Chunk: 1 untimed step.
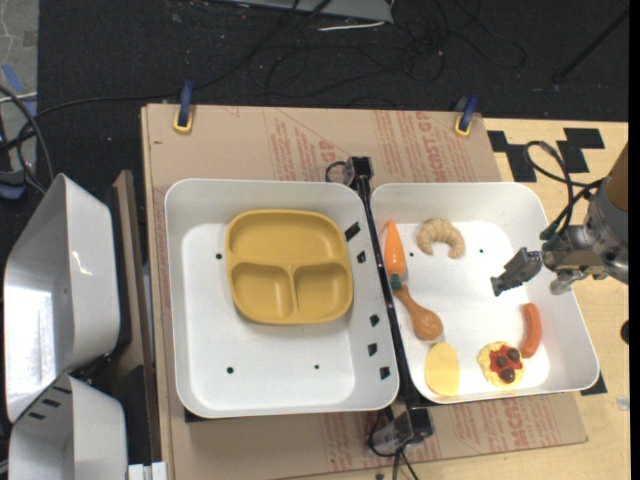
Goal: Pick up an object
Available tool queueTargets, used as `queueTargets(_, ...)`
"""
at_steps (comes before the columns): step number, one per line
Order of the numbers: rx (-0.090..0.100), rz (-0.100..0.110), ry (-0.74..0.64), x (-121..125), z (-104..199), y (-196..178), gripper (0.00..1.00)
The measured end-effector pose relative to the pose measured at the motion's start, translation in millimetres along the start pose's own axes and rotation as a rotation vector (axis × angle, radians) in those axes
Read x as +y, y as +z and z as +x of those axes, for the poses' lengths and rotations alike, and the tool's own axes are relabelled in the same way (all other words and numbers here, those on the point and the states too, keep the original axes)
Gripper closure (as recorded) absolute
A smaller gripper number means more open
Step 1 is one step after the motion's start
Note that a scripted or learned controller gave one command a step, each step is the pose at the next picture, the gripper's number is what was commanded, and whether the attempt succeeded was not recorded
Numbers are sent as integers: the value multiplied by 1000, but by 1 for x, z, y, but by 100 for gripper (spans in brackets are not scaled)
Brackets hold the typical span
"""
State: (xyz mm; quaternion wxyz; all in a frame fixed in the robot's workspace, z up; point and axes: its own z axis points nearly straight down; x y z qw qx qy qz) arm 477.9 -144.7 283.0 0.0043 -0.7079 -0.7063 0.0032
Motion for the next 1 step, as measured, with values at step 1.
queueTargets(1, -2, -10, -3, 2, 1, -5, 0)
